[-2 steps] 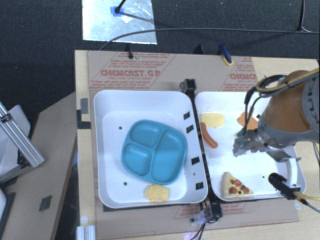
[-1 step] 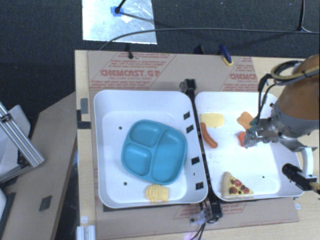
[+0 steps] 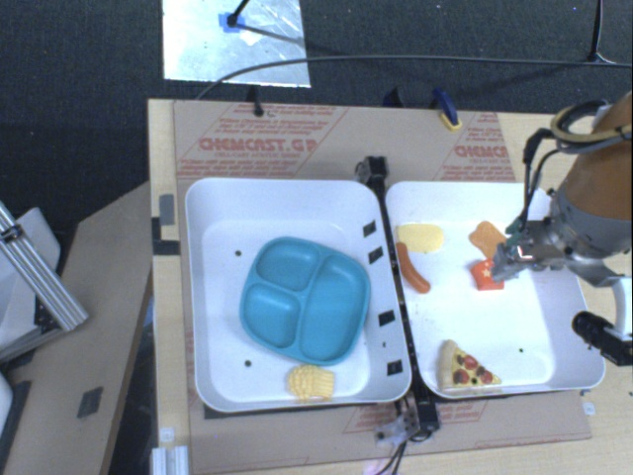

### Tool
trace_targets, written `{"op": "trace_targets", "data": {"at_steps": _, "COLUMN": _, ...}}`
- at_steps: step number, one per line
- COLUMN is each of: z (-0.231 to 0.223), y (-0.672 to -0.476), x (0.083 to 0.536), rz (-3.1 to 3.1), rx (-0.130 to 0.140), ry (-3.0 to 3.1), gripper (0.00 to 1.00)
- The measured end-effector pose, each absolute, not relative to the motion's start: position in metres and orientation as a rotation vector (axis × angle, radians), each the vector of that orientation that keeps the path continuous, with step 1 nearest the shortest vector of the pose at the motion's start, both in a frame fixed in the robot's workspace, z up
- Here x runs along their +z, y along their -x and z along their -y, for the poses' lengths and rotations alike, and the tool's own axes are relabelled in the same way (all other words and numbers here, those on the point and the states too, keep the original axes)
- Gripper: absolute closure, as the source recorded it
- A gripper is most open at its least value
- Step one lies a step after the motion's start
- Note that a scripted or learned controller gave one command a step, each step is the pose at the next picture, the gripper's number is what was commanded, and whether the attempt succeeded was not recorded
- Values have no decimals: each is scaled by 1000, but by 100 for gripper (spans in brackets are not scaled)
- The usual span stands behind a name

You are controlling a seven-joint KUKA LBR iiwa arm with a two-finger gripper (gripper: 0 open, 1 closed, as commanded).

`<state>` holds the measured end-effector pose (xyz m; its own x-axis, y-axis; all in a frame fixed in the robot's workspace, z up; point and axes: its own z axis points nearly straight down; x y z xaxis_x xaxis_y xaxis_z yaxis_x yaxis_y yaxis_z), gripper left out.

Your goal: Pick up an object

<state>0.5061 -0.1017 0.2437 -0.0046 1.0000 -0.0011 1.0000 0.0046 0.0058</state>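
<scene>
Gripper [image 3: 504, 263], grip state unclear, sits directly over the orange toy [image 3: 486, 276].

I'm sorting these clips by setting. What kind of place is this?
Most likely a robotics lab test bench, not a kitchen: two white bins clamped on a cardboard-covered bench, toy food such as a pizza slice and corn, and a robot arm with cables.

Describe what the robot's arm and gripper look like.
The arm is grey and rounded, with an orange band near the top right. Thin dark cables loop along its left side. The gripper at its tip is a small grey metal block with darker parts.
</scene>
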Motion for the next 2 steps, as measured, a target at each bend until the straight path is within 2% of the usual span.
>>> {"op": "trace_targets", "data": {"at_steps": 2, "z": -8, "y": -553, "x": 224, "rz": -2234, "rx": 5, "ry": -2209, "gripper": 100}}
